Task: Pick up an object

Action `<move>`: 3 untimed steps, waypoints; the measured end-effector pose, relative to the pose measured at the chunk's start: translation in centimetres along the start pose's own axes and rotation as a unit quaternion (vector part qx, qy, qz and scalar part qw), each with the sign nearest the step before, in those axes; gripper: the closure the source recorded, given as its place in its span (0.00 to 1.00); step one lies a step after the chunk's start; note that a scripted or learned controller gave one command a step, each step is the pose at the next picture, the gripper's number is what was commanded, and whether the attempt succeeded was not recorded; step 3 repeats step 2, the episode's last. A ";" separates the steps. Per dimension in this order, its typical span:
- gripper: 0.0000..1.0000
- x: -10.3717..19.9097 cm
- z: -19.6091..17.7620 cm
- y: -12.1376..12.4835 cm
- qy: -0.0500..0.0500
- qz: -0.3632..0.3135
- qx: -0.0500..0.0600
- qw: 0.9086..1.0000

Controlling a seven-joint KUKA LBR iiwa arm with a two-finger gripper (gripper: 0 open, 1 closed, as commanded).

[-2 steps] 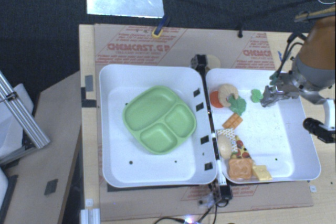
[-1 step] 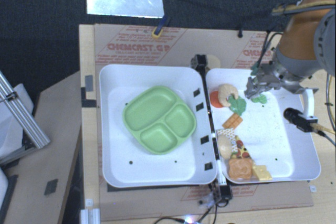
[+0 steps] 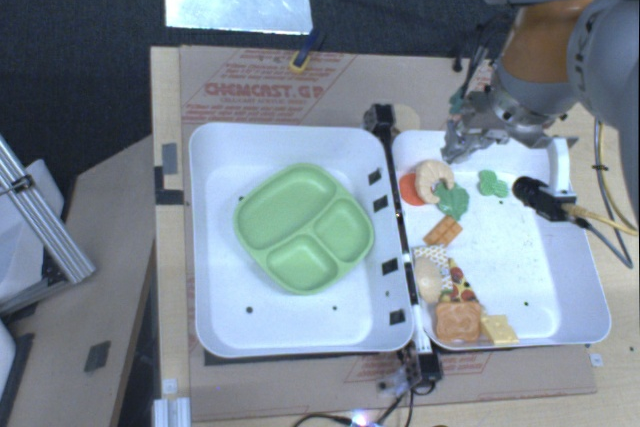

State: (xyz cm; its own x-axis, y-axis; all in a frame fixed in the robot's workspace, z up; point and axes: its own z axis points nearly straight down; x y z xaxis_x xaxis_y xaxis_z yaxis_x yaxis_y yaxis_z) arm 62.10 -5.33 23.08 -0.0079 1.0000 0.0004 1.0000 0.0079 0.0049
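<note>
A jumble of toy food lies along the left side of the right bin (image 3: 575, 310): a tan ring-shaped pastry (image 3: 434, 178) on a red disc (image 3: 411, 188), a green leafy piece (image 3: 455, 201), an orange cracker (image 3: 442, 233), a pizza slice (image 3: 459, 293), a piece of toast (image 3: 458, 322) and a yellow cheese square (image 3: 498, 329). The left bin (image 3: 215, 315) holds a green divided plate (image 3: 303, 228). The arm (image 3: 560, 25) bends down from the right, its tool (image 3: 458, 147) hanging just above the pastry at the bin's far edge; I cannot tell how the tool is set.

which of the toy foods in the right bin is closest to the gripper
The pale bagel-like ring at the bin's upper left, just below the gripper; the rest lie farther down.
</note>
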 end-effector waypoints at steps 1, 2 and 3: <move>1.00 2.6 1.1 2.0 0.000 0.001 0.000 1.000; 1.00 1.9 -0.3 1.5 0.000 0.003 0.001 1.000; 1.00 1.9 -0.3 1.5 0.000 0.003 0.001 1.000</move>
